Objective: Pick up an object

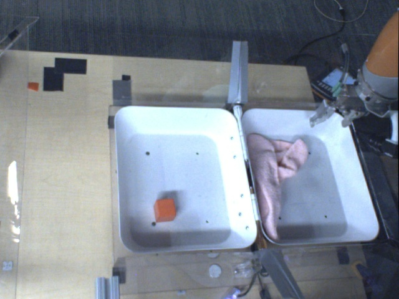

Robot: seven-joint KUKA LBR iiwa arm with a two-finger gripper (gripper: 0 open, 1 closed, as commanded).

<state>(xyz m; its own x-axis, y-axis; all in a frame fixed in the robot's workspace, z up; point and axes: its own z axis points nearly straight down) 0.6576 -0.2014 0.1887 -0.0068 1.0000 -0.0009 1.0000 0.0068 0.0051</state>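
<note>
An orange cube lies in the left bin, near its front. A crumpled pink cloth lies in the right bin, along its left wall and spreading toward the back middle. My gripper hangs over the back right corner of the right bin, to the right of and behind the cloth. Its two fingers stand apart with nothing between them. The orange-banded arm reaches in from the upper right.
A grey metal post rises behind the seam between the bins. Black blocks and a small orange square sit on the bench at the far left. Cables and a small device lie behind the right bin.
</note>
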